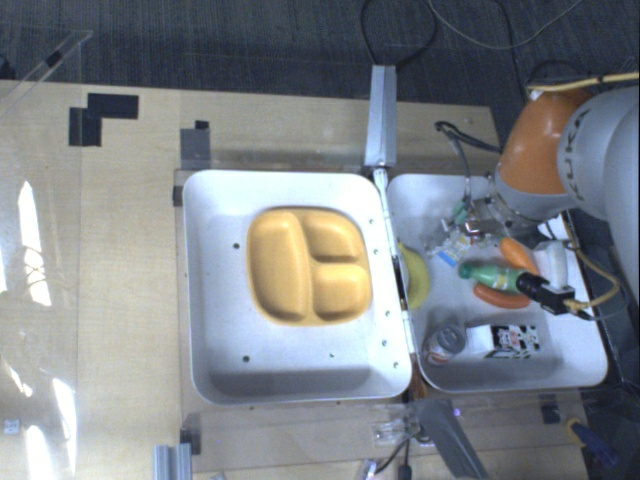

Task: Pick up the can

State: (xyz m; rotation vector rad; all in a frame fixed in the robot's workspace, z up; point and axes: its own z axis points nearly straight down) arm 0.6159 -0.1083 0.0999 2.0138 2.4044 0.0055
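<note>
Arm (570, 158) low over right bin (590, 368), well above can (447, 341).

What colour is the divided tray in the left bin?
Yellow, a plain mustard shade with no pattern. The divided tray shows best in the camera view, in the left bin.

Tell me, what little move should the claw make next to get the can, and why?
Probably slide toward the near edge of the right bin and a bit left. The claw sits at the far end among clutter, while the can stands at the near-left corner beside a small carton, apart from it.
</note>
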